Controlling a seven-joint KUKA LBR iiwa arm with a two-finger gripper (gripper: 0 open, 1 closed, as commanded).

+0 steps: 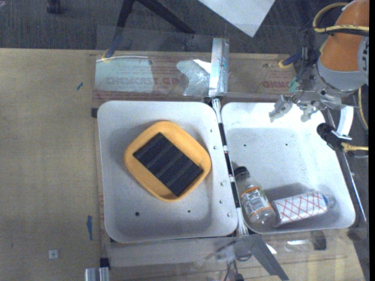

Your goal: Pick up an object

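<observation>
Camera view, from above and at a slant: two shallow white bins sit side by side on a tan wooden counter (41, 157).

The left bin (117, 215) contains a single item, a yellow-orange dish with rounded corners (167, 160), lying near the middle of the bin floor and turned at an angle to the walls. A dark, ribbed rectangular insert (168, 164) lies in its centre.

The right bin (281, 151) contains two items, both in its near half. A small clear bottle with a dark cap and a printed label (255, 201) lies on its side near the dividing wall, cap pointing toward the far side. Just beside it, lying crosswise toward the bin's right wall, is a white tube-like package with a red lattice pattern (300, 206); the two look to be touching or nearly so at the bottle's base.

The grey arm with its orange band (345, 40) enters from the right. Its hand (291, 105) hangs over the far right corner of the right bin, well apart from the bottle and the package. The two fingers appear spread, released, with nothing between them.
</observation>
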